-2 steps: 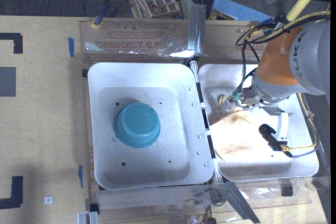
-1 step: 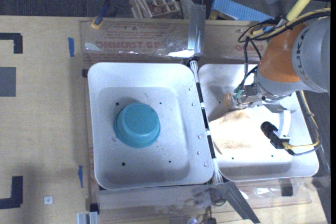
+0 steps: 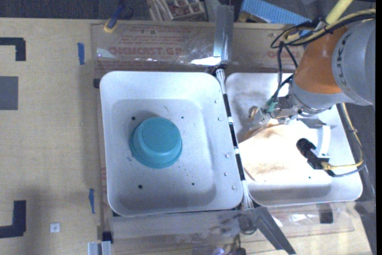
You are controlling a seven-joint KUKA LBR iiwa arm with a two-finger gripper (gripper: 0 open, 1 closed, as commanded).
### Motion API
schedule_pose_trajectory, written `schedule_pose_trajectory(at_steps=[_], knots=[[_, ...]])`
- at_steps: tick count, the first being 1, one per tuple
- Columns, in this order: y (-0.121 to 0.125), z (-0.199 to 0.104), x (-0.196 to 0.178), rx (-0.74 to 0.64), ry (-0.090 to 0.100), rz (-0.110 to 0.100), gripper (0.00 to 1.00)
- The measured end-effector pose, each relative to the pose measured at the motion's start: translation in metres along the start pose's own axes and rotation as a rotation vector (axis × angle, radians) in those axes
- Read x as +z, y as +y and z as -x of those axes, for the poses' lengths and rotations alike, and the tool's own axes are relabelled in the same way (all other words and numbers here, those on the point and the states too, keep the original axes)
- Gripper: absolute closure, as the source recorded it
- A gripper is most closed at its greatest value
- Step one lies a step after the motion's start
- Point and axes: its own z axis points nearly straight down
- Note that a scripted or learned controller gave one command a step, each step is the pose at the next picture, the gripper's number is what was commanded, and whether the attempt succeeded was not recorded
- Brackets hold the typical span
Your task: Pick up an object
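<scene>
Gripper (image 3: 258,115) low over right bin (image 3: 298,188), near its left wall. Finger spacing and any hold: cannot tell. Upturned teal bowl (image 3: 156,141) in left bin (image 3: 119,92).

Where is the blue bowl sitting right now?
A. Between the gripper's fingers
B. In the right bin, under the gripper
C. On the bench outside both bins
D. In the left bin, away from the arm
D. The blue bowl lies upside down on the floor of the left bin, while the gripper is over the right bin, across the divide from it.
</scene>
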Motion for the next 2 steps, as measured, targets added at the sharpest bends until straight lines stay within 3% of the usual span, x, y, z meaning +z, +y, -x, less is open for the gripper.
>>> schedule_pose_trajectory(at_steps=[1,2], knots=[[0.0005,0.0016,-0.0101,0.003,-0.001,0.003,1.00],[0.0005,0.0016,-0.0103,0.003,-0.001,0.003,0.00]])
